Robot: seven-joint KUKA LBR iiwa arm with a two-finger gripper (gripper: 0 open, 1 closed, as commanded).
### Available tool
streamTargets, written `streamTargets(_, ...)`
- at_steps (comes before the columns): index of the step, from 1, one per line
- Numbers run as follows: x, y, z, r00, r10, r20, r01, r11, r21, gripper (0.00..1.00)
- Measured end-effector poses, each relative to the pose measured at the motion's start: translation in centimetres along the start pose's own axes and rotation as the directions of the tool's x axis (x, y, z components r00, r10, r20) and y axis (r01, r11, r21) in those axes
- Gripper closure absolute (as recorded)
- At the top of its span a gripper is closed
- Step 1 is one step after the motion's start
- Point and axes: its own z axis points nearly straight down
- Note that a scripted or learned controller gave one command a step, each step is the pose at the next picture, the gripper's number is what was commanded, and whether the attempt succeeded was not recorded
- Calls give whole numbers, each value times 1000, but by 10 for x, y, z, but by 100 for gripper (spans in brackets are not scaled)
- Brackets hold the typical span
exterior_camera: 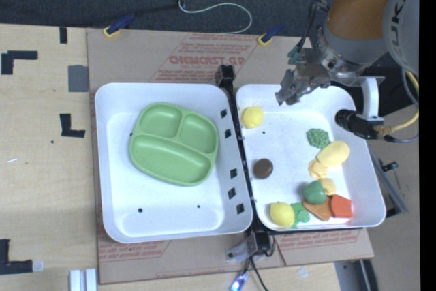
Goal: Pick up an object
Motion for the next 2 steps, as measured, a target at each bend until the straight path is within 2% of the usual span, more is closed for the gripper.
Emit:
streamTargets(1, 5, -56, -64, 1000, 6, 1, -6, 1000, 4, 100)
streamTargets(2, 103, -106, -145, 1000, -5, -2, 5, 1000, -1, 100)
